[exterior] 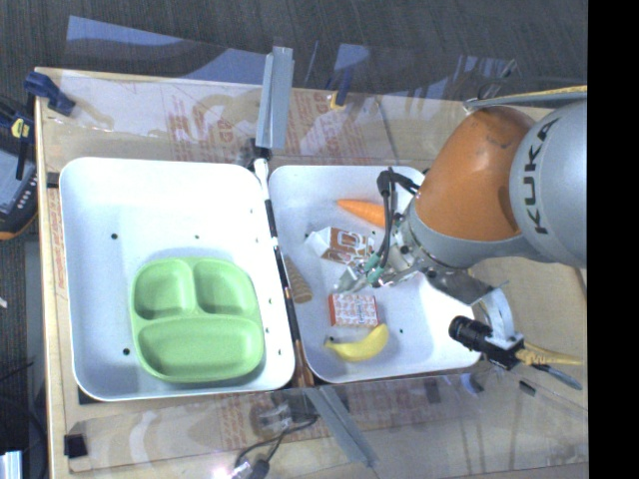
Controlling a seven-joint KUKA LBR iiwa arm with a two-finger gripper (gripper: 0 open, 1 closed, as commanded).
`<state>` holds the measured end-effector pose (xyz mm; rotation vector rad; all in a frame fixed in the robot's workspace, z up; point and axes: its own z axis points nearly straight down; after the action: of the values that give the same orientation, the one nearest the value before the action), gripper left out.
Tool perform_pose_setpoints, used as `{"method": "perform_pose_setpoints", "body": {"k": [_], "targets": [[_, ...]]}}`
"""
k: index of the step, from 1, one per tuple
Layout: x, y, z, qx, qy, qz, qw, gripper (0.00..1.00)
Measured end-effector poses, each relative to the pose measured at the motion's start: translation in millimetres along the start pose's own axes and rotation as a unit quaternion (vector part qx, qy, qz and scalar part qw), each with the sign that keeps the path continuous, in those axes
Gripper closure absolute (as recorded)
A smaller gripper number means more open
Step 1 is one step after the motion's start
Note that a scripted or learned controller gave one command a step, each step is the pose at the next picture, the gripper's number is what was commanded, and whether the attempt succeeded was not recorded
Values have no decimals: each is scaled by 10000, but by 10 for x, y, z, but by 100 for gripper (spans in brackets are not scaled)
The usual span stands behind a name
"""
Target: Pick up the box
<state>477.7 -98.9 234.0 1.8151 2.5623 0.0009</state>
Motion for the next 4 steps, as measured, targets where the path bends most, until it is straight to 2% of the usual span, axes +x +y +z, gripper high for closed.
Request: {"method": "perform_pose_setpoints", "body": {"k": [1, 2, 3, 4], "targets": [[-4, -3, 1, 1, -2, 4, 10000, 0], [-476, 138, 646, 30, 16, 251, 9997, 0], [-424, -17, 1390, -17, -2, 259, 9997, 0], [-449, -10, 1282, -25, -32, 238, 9997, 100]]}}
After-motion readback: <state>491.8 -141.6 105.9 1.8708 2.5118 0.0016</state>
